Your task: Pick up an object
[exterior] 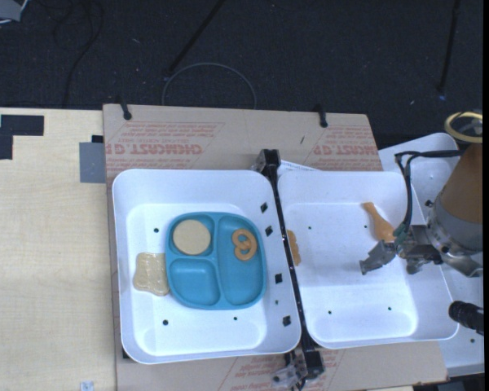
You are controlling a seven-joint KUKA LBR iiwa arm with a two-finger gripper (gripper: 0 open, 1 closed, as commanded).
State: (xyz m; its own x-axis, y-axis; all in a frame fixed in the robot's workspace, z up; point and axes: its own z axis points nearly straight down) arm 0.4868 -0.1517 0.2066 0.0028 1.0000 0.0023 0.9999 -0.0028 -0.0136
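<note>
Reaching in from the right, the gripper (381, 257) hangs low over the right bin (342, 316), its dark fingers apart with nothing between them. An orange stick (378, 221) lies just beside it toward the bin's back, a likely target. Judging by this, no pick is made yet; the blue tray (202, 287), cracker (191, 236), pretzel (244, 244) and toast (151, 274) sit in the left bin (138, 332).

Two bins (138, 218), one tray (216, 296) (perhaps five foods)
</note>
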